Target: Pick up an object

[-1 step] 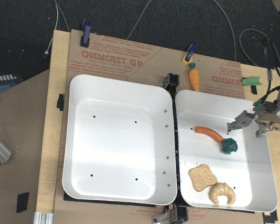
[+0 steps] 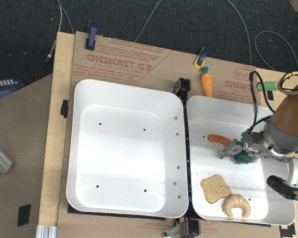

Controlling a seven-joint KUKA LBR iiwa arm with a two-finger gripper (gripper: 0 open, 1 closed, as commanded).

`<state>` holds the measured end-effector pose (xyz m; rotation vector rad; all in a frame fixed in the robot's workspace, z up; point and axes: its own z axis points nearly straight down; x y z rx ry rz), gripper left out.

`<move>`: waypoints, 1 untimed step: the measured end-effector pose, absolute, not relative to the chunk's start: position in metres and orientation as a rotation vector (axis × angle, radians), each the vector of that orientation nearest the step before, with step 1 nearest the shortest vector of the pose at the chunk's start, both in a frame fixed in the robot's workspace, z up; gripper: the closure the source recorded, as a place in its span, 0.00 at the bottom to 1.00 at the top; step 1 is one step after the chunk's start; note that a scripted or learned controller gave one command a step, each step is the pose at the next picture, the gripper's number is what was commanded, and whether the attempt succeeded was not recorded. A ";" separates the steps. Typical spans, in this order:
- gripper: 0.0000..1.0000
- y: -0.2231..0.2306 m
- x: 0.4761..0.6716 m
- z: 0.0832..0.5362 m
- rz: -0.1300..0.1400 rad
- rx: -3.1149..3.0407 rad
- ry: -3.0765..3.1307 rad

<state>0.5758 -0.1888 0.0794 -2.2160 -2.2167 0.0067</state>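
Looking down on the surface (image 2: pixel 147 57) from the fixed overhead camera, the arm (image 2: pixel 296 118) reaches in from the right and its gripper (image 2: pixel 232 151) hangs low over the right bin (image 2: pixel 222 113), pointing left. Whether the jaws are apart or together I cannot tell, since the metal tip is small and blurs into a teal part just behind it. Nothing can be seen held between them.

Nearest to the tip is a small red sausage (image 2: pixel 218 139), lying on the bin floor just up and to the left of the gripper, close beside it but seemingly apart. Its long axis runs roughly left to right, nearly in line with the reach of the arm. My judgement is that a grasp would call for the jaws to close across its short width.

Nearer the front of the same bin lie a biscuit (image 2: pixel 215 188) and a croissant (image 2: pixel 237 206), touching or almost so. A toy carrot (image 2: pixel 207 84) rests outside the bins on the cardboard
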 end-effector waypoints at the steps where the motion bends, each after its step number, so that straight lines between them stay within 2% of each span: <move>1: 1.00 -0.189 0.579 0.096 -0.002 -2.222 -2.223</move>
